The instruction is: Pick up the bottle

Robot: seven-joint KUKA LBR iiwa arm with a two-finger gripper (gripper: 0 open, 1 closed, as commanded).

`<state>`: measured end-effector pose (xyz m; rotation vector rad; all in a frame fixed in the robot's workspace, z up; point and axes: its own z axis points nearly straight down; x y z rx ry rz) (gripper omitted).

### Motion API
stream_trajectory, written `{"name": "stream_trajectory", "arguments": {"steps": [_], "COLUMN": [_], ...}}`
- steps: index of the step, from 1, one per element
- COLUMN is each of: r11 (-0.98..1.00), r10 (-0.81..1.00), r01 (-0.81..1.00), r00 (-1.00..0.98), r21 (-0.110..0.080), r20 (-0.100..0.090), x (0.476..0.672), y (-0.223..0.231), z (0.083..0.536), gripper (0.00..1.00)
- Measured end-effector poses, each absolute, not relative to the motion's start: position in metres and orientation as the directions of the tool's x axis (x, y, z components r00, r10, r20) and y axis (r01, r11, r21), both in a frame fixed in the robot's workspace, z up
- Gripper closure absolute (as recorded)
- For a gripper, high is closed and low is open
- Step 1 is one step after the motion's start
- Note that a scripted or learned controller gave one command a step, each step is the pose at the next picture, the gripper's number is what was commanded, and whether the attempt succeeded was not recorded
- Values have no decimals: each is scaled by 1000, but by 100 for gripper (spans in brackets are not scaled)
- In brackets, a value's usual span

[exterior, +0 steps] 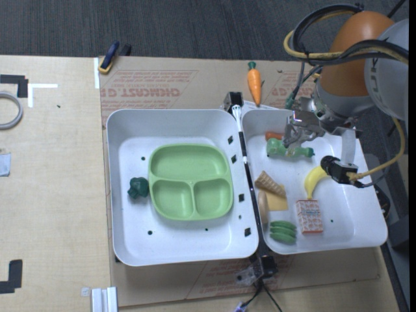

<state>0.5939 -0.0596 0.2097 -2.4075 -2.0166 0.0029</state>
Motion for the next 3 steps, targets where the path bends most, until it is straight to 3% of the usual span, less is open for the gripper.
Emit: {"name": "stream_trajectory", "arguments": {"steps": [1, 2, 3], "r11": [-88, -59, 1], "r10": [996, 998, 1000], "r01": [996, 998, 1000], "r00": [88, 59, -1], "r21": [-2, -3, -1], "r20": [-1, -1, -1], "x": [528, 481, 480], "y": [-22, 49, 120], "z": [192, 212, 240], "gripper": [100, 100, 100]}}
